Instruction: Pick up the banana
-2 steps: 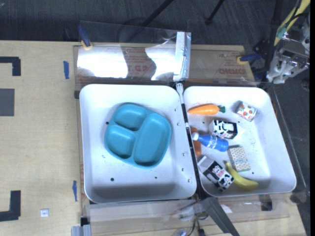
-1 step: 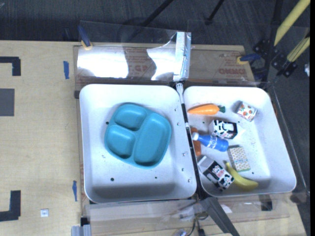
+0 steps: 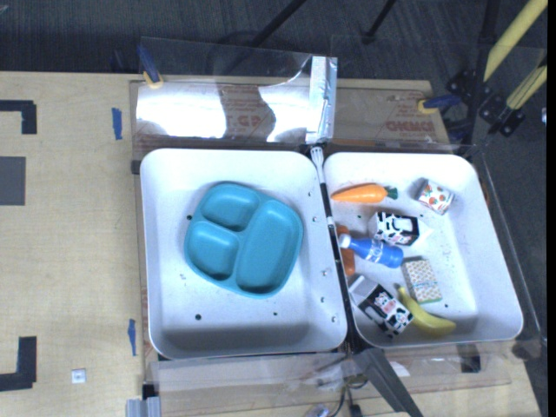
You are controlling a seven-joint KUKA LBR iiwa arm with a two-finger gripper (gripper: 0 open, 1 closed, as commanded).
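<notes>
The yellow banana (image 3: 427,315) lies near the front edge of the right bin (image 3: 493,259), curving from a black-and-white patterned box (image 3: 387,309) toward the right. Just behind the banana rests a small speckled tan block (image 3: 422,279).
The right bin also holds an orange carrot (image 3: 358,194), a blue bottle (image 3: 375,252), a black-and-white cow-print item (image 3: 397,228) and a white die-like cube (image 3: 433,197). In the left bin (image 3: 165,302) sits a blue divided plate (image 3: 243,237). A clear panel (image 3: 234,107) stands behind.
</notes>
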